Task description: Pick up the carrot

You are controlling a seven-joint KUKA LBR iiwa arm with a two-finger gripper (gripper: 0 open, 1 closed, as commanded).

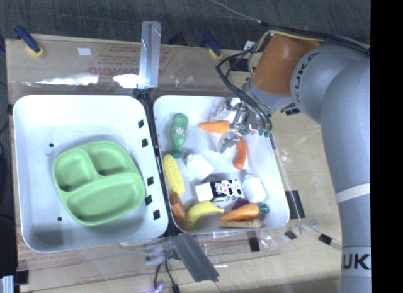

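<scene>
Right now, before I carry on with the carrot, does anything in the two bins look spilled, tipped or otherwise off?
Nothing stands out. The green divided plate lies flat in the left bin. The toy foods lie loose inside the right bin, none over the rim. The gripper hangs above the carrot near the far wall.

Tool (234, 128) low in right bin (277, 178), beside carrot (215, 126), green tray (99, 179) in left bin (25, 159)

Right bin (277, 178) crowded: corn (173, 173), banana (203, 210), green bottle (179, 129), white blocks, cow-print box (225, 189) packed toward front and left wall. Open floor mid-back near carrot (215, 126). Left bin (31, 159) mostly taken by green divided plate (97, 181); free along rim.
</scene>
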